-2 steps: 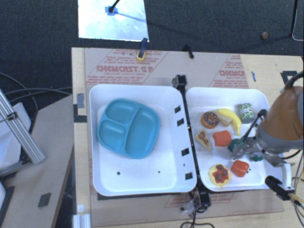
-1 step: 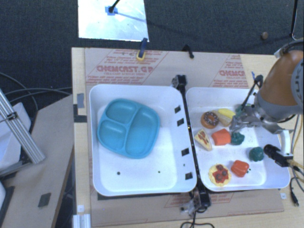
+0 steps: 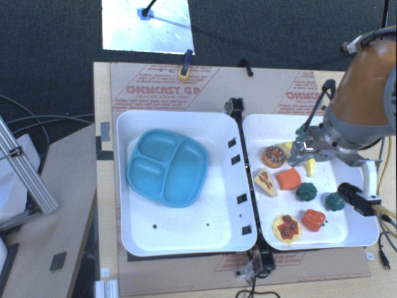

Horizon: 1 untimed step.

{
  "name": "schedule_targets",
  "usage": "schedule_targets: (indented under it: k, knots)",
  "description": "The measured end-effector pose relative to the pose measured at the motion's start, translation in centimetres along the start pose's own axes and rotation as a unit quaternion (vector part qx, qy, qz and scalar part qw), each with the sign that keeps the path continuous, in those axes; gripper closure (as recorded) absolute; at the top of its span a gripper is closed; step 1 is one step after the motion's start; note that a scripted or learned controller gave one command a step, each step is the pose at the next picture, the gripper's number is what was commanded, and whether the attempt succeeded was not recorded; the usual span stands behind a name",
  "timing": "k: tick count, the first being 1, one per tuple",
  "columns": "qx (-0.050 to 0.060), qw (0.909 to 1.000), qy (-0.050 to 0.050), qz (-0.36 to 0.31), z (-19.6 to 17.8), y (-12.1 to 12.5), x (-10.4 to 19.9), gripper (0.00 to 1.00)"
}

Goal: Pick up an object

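Faintly, "CHEMCAST GP" reads on the board (image 3: 162,90); whether the gripper (image 3: 302,150) is parted, I cannot tell.

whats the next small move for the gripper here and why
Probably a short straight descent. The gripper hangs in the right bin beside the donut, just above the orange block, holding nothing visible. The block looks like the nearest target.
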<state>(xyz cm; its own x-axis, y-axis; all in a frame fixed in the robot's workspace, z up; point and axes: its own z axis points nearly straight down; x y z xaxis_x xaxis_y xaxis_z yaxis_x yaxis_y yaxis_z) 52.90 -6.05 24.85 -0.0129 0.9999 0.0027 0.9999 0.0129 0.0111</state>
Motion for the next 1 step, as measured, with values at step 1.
schedule_targets:
  k: [1]
  knots:
    - [0.005,1.0,0.0,0.001,0.06,-4.26,5.74,1.0]
